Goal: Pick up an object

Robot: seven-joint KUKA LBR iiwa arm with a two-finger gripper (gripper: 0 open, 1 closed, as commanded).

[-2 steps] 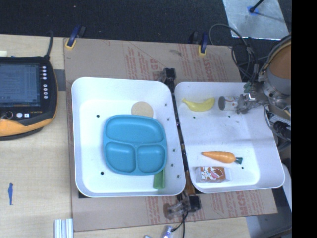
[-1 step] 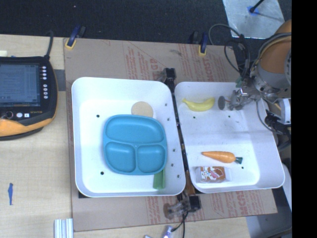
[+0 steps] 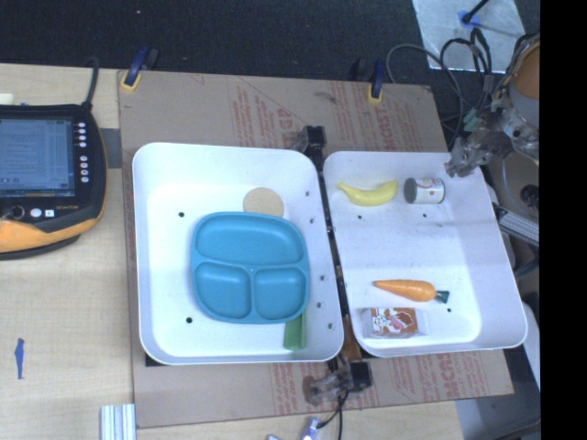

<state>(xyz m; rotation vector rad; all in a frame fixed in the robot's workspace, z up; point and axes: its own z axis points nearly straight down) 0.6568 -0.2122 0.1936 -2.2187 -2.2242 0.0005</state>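
Claw point(image 3: 461, 161) hovers at the right bin's point(image 3: 495, 246) far right corner; we cannot tell its state. Can point(image 3: 424, 190) lies near that corner; it may roll away.

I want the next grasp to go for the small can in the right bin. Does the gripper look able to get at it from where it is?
Probably yes. The gripper hangs over the right bin's upper right corner, close beside the can. The can lies on its side with bare floor around it; the banana lies apart on its other side.
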